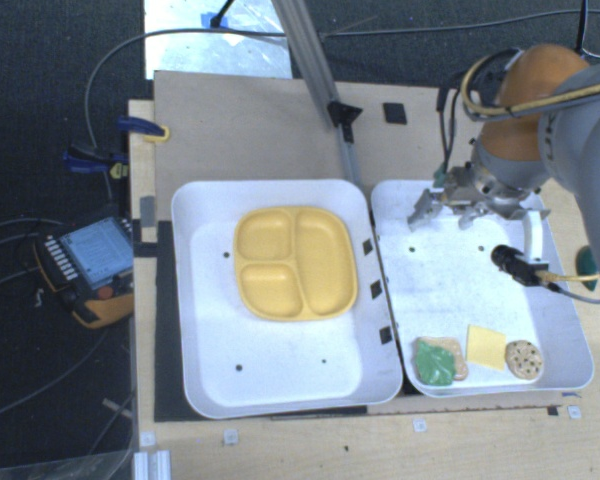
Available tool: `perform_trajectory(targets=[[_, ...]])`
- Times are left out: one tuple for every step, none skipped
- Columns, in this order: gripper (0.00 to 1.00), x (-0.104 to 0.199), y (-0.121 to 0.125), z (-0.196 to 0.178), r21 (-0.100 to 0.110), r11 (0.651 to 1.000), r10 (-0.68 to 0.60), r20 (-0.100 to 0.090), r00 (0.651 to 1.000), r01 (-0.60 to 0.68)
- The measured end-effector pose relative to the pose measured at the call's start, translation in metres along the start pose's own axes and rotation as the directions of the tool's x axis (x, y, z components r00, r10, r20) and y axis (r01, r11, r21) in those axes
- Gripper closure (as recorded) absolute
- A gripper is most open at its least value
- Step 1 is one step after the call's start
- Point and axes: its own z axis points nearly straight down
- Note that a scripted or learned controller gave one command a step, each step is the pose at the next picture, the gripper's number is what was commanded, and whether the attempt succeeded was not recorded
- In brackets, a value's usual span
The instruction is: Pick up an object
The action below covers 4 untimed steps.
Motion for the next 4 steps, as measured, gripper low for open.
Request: perform_trajectory(targets=[[0.0, 0.009, -0.005, 0.055, 0.0, 1.0, -0.003, -0.001, 1.0, 0.003], [0.0, 0.009, -0.004, 0.059, -0.005, 1.0, -0.001, 0.0, 1.0, 0.001], [1.0, 0.008, -0.002, 0.047, -0.012, 1.0, -0.001, 0.002, 1.0, 0.001], [1.0, 0.013, 0.003, 0.001, -0.009, 1.0, -0.004, 0.0, 1.0, 0.004]])
